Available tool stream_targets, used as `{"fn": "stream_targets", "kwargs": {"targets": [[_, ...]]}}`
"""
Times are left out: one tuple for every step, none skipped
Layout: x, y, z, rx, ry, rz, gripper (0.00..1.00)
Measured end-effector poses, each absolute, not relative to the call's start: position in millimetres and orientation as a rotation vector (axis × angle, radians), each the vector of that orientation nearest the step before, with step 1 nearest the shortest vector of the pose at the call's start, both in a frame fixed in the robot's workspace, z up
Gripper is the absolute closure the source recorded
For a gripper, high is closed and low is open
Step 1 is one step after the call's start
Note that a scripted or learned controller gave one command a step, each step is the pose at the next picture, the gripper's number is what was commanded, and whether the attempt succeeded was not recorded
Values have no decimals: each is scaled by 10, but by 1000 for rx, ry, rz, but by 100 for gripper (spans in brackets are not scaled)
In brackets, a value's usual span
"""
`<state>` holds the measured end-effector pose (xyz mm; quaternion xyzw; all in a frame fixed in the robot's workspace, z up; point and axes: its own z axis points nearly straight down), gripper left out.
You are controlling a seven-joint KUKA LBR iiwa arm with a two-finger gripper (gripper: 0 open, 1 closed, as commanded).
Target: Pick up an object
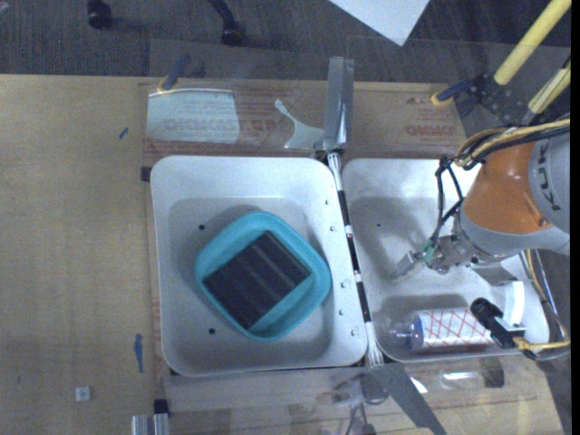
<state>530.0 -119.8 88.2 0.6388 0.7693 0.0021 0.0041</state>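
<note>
A clear tube with a red-and-white crosshatched label and a bluish cap lies on its side along the near wall of the right bin, its cap end pointing toward the left bin. The gripper hangs above that bin's floor, apart from the tube and farther back; whether it is released or clenched cannot be told. A teal square container with a dark ribbed inset sits in the left bin.
</note>
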Motion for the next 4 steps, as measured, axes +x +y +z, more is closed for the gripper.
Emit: {"fn": "stream_targets", "kwargs": {"targets": [[6633,-1298,870,1900,2496,1,0],[5854,-1695,1311,1871,2522,0,0],[5422,-997,883,1892,2501,6,0],[4833,-1230,881,1840,2539,4,0]]}}
